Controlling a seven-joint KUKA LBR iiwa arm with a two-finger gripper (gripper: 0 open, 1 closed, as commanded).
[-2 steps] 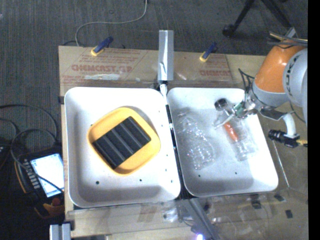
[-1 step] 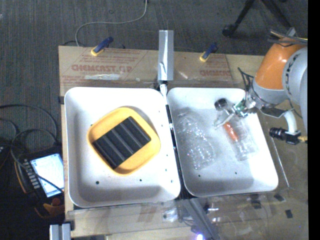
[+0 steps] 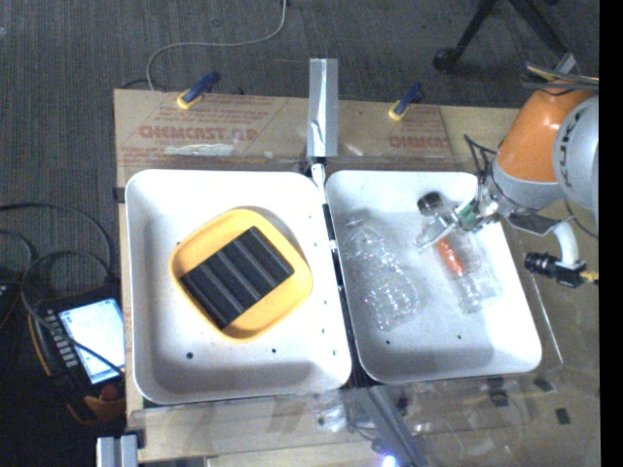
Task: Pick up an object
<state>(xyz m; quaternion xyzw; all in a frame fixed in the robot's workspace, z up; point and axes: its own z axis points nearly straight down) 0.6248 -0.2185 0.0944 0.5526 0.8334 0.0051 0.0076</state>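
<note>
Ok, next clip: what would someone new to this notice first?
Probably the yellow pad with black ribs, lying alone at a slant in the left bin. After that, the arm's orange band at the right edge, with the pincer low over the right bin, beside a clear plastic bottle with an orange patch and more crumpled clear plastic.

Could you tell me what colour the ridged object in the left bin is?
Yellow rim with a black ridged centre, seen in the camera view.
</note>
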